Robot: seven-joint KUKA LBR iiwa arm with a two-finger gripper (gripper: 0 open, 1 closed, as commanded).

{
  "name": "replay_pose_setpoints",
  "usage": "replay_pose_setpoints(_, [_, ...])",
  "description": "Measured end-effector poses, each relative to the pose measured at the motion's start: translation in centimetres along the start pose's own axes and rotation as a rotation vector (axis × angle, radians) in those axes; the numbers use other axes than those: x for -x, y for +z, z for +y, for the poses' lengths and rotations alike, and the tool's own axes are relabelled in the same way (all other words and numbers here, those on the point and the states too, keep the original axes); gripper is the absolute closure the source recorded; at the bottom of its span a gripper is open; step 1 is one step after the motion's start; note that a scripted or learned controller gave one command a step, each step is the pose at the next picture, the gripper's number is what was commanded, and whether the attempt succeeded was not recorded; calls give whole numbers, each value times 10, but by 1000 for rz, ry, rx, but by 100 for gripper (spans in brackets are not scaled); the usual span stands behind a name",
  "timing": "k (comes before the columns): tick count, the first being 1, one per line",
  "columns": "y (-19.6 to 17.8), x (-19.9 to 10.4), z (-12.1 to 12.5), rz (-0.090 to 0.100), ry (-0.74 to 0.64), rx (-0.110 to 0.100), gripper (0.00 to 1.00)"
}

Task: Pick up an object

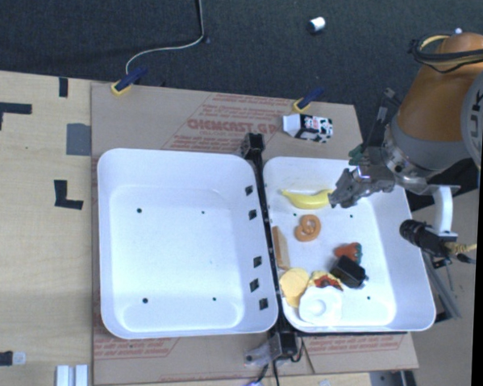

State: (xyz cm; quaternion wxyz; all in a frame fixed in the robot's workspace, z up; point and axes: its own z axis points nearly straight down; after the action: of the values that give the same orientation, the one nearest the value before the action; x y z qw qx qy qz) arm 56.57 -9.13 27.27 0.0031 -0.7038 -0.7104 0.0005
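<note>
The arm (441, 86) comes in from the upper right of the frame, grey with a big orange part, and its claw (344, 193) is low over the upper part of the right bin (384, 236). The claw is at the right end of a yellow banana (306, 199), which lies almost flat across the top of this bin. The dark fingers seem to touch or cover the tip of the banana, but I cannot tell if they are apart or together, and I cannot tell if the banana is really between them.

Below the banana, near the middle of the right bin, there is a small brown ring-shaped thing like a pretzel (308, 228). Along the left wall of this bin lies a thin tan stick (281, 247). In the lower part of the bin there is a yellow piece (294, 284), a white round piece (314, 306), a black block (350, 273) and a red-orange piece (348, 251) just above it; these lie close together.

The left bin (178, 241) is in the centre left of the frame. Both bins stand on a cardboard sheet (221, 122) on the desk (30, 217). A small white and black carton (308, 127) lies on the cardboard above the right bin
</note>
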Motion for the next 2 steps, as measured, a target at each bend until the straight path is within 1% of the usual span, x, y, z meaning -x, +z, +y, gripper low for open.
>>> replay_pose_setpoints(1, [59, -59, -12, -2, 4, -2, 100])
replay_pose_setpoints(2, [81, -77, -19, -4, 7, 0, 100])
